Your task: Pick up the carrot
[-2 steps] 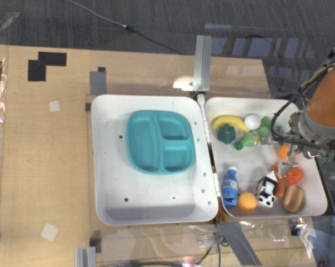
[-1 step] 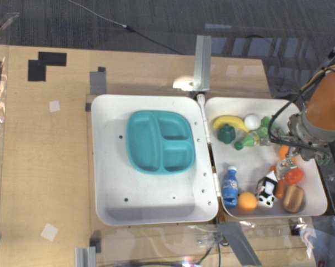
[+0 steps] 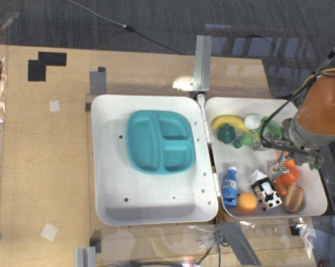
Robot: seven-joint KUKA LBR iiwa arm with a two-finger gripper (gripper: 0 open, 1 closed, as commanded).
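Wooden counter [image 3: 45,166] with two white bins, arm entering from the right.
Carrot [image 3: 288,174] lies at lower right of the right bin [image 3: 317,207], beside a brown item [image 3: 293,198]; end effector [image 3: 282,161] sits directly over it, finger spread impossible to tell. A good grasp needs fingers straddling the carrot alone.

Gripper [image 3: 282,166] over carrot [image 3: 287,175] in right bin [image 3: 321,202], teal tray [image 3: 160,142] left

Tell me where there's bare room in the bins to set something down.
Left bin: bare floor rings the teal tray, widest along the near edge. Right bin: crowded; a small patch lies between the banana and the blue bottle.
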